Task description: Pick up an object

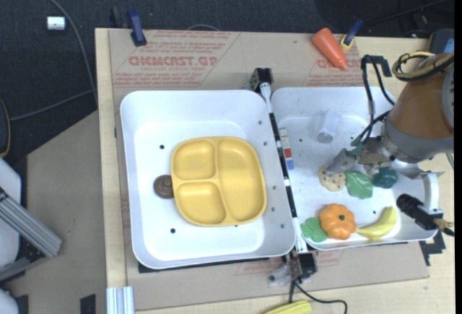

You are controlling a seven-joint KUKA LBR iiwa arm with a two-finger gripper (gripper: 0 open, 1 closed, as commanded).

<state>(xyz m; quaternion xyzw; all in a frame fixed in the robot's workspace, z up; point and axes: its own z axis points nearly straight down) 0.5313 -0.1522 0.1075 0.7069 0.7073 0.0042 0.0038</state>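
Note:
My gripper (359,159) is low in the right bin (303,107), below the arm's orange band (426,114). Just under it lie a tan speckled cracker (333,179), a green toy (359,185) and a teal piece (385,177). Along that bin's front edge sit an orange pumpkin (337,221), a green leafy toy (312,230) and a yellow banana (380,226). A clear cup (326,127) lies toward the bin's back. Nothing can be seen held in the gripper.
The left bin (141,161) holds a yellow divided plate (217,180) with a brown round piece (164,186) at its left side. An orange carrot toy (330,49) lies on the bench behind the right bin. A black cable (372,85) loops near the arm.

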